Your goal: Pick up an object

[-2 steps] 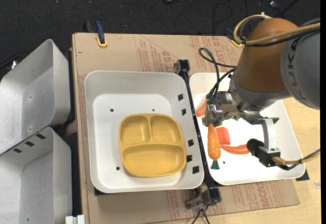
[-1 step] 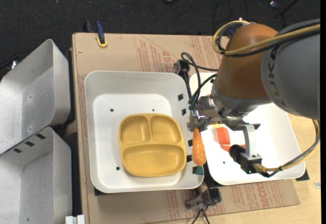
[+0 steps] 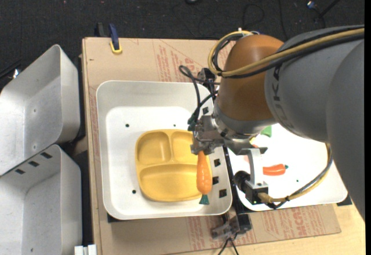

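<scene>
An orange toy carrot (image 3: pixel 203 175) with a green tip at its lower end hangs upright over the right edge of the yellow divided plate (image 3: pixel 162 170) in the left bin (image 3: pixel 110 132). My gripper (image 3: pixel 199 148) is directly above it, shut on the carrot's upper end. The orange-banded wrist and the grey arm hide the bin's right wall and much of the right bin.
The right bin (image 3: pixel 324 193) holds a small red-orange pepper (image 3: pixel 275 170), and a green object (image 3: pixel 266 130) peeks out under the arm. Black cable loops lie by the divider between the bins. Grey angled trays stand left of the bench.
</scene>
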`<state>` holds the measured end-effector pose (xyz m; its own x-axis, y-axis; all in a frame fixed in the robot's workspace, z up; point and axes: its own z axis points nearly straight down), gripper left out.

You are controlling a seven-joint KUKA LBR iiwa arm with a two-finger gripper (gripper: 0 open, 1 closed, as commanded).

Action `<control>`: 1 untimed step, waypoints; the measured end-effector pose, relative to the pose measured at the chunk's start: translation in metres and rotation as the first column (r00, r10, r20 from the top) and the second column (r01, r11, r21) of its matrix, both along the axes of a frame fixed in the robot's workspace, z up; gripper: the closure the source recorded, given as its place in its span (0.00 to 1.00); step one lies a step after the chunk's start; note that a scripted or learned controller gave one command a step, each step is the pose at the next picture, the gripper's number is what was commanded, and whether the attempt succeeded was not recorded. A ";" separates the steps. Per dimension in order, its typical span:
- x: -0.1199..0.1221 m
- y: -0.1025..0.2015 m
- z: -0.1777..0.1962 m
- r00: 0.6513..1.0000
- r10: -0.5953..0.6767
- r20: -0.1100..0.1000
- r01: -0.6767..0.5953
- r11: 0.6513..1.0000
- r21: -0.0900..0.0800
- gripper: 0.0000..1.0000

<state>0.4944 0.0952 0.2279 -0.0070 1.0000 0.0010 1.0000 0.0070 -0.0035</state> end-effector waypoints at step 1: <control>0.001 -0.003 0.001 1.000 -0.006 0.002 0.006 1.000 -0.001 0.00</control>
